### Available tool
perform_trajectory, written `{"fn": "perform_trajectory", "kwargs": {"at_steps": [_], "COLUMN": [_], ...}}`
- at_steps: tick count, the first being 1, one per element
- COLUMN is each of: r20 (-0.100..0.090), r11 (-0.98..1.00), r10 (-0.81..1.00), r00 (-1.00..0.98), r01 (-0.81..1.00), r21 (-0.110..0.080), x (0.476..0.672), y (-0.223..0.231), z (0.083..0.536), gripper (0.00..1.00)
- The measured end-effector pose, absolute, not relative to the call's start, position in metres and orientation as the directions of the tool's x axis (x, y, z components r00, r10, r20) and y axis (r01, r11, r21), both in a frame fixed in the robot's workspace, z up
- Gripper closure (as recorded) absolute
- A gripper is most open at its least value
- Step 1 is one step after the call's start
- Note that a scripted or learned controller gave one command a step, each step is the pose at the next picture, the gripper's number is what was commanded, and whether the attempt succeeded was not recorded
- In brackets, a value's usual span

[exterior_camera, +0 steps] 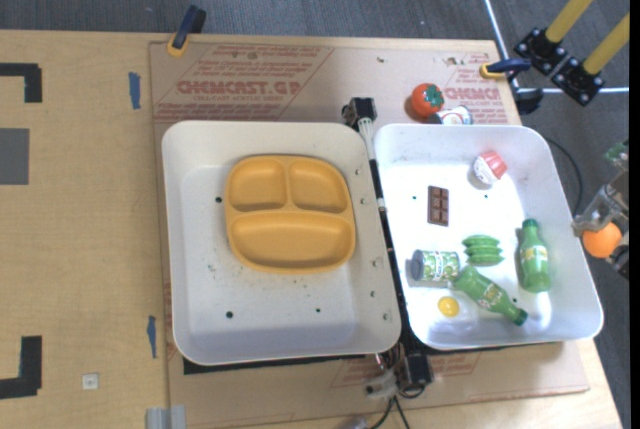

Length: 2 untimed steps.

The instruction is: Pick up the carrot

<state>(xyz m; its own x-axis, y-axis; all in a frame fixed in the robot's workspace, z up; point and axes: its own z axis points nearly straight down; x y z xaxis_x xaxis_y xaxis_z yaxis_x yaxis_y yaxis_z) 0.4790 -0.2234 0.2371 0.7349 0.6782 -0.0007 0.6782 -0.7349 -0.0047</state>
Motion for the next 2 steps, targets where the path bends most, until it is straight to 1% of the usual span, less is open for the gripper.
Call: {"fn": "perform_trajectory", "kwargs": {"at_steps": [1,2], "r20": [0.001,0.001], "r11": [-0.563,-0.405], "r10": [0.826,0.914], "r00": [0.563,0.405], "r01": [0.826,0.914], "r21": [-0.003,-0.003], "x": [0.4794,0.4795], "y": [-0.2126,-0.2051], "z": [0.2295,0.2291], "gripper": [1.00,1.00]}}
